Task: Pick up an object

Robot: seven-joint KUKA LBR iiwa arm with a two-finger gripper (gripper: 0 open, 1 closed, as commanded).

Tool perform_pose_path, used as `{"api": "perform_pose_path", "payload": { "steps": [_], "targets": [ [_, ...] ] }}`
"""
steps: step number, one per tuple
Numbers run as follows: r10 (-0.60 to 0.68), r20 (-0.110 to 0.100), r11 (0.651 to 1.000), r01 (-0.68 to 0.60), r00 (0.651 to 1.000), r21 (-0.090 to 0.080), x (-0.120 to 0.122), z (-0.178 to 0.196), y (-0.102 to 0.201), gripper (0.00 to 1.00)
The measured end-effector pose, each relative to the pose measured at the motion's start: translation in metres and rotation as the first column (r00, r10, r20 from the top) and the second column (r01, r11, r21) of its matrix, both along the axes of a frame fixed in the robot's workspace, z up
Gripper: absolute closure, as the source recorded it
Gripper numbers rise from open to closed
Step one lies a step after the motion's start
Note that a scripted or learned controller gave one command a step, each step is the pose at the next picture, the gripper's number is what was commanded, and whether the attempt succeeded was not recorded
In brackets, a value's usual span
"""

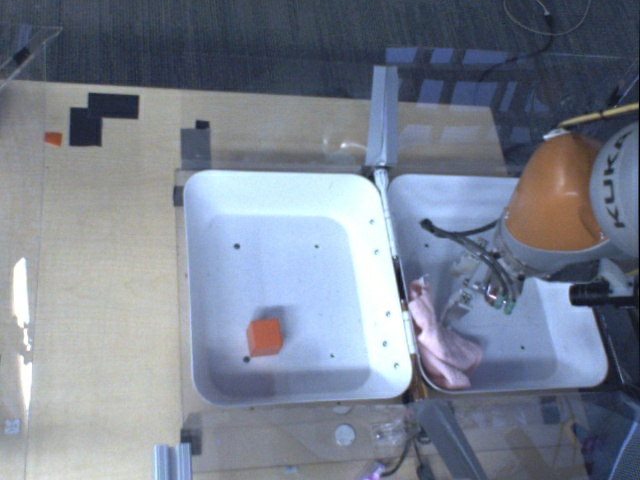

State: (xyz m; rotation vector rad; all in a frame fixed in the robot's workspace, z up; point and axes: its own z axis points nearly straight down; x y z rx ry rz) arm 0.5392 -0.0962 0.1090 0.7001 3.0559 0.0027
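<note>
Pale wooden bench (100, 298) bearing two shallow white bins side by side: left bin (285, 193), right bin (450, 190). Black blocks (98, 116) and a small orange marker (53, 139) lie far left.

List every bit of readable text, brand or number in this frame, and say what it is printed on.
"KU": dark letters on the grey arm at the right edge, beside the orange band; the rest of the word is cut off by the frame.
Nothing legible on the white bins, the orange block, the pink cloth or the black marks on the bench.
</note>
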Motion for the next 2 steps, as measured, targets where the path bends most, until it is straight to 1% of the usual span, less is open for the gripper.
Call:
{"api": "perform_pose_path", "payload": {
  "steps": [1,2],
  "targets": [
    [-0.313,0.006,0.95,0.313,0.95,0.003,0.049,-0.019,0.008,0.0],
    [-0.543,0.004,0.84,0.543,0.84,0.005,0.096,-0.02,0.005,0.0]
  ]
}}
